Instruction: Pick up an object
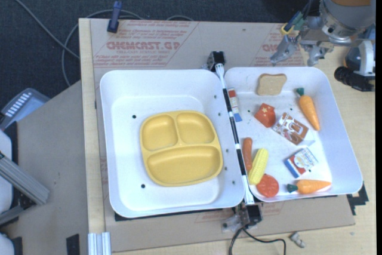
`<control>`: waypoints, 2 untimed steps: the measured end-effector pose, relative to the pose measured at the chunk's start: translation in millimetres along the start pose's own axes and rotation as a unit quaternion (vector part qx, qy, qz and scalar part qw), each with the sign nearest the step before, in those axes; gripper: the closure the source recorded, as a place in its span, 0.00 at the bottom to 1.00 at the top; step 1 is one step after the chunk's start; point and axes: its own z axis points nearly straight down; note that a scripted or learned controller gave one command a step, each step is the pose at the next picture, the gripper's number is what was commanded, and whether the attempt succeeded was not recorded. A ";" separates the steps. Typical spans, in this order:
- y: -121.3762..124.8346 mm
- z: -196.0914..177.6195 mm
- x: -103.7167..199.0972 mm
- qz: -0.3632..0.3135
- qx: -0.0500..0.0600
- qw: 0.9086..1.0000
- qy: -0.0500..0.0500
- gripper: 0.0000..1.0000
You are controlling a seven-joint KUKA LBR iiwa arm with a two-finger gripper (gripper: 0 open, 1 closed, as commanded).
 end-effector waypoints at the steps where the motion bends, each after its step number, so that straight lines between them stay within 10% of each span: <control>1: -11.1 55.2 -62.2 0.001 0.001 1.000 -0.001 0.00; 2: -9.1 62.4 -103.9 0.000 -0.002 1.000 -0.002 0.00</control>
